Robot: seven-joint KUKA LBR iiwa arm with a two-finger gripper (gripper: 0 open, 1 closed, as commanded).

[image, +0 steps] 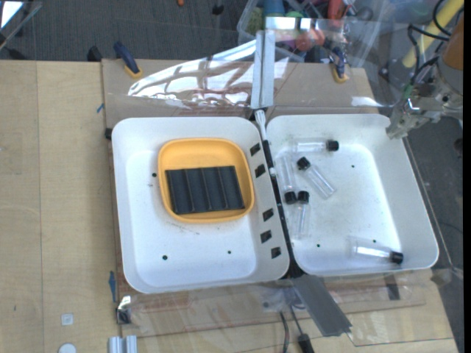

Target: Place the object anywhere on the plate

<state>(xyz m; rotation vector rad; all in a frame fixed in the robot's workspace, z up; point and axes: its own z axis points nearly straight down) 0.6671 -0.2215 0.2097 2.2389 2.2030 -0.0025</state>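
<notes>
Starting from the left: bare wooden counter, then the left white bin with a yellow plate sitting in its middle. On that plate there's already a black ribbed block, lying flat with its long axis running left-right, fully inside the rim. So if that's "the object", I'd say the job looks done. Moving over to the right white bin, it's got a scatter of clear vials with black caps: one near the back wall, one slanted just below it, one upright-ish along the inner edge, and one off on its own at the front right, lying roughly left-right. The gripper hangs at the back right corner of that bin, high and out of the way, and I honestly can't tell whether it's open or closed — too small and cluttered there. Nothing's visibly held. From it, the plate lies well off to the left and toward the front; the back-wall vial is the nearest loose thing, to its left.
</notes>
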